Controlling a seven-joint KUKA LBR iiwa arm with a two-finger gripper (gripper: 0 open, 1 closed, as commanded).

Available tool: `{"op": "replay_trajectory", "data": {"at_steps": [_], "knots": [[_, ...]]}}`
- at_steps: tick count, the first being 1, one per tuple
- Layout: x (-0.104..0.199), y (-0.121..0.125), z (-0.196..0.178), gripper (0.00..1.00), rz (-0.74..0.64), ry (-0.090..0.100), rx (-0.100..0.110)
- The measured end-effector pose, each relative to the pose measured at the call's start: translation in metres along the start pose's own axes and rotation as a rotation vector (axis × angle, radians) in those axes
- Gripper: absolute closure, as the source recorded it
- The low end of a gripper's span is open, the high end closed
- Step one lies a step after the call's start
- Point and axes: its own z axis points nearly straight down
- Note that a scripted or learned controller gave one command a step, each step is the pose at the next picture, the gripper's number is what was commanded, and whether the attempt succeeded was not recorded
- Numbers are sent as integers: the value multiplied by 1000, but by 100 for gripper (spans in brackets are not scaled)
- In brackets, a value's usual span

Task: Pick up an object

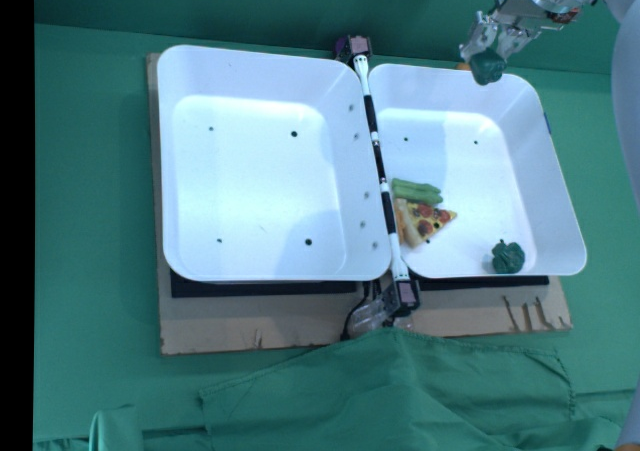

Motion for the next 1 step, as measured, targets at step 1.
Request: {"op": "replay_trajectory", "data": {"at_steps": [1], "knots": [[-20, -8, -4, 100, 2, -1, 5]]}}
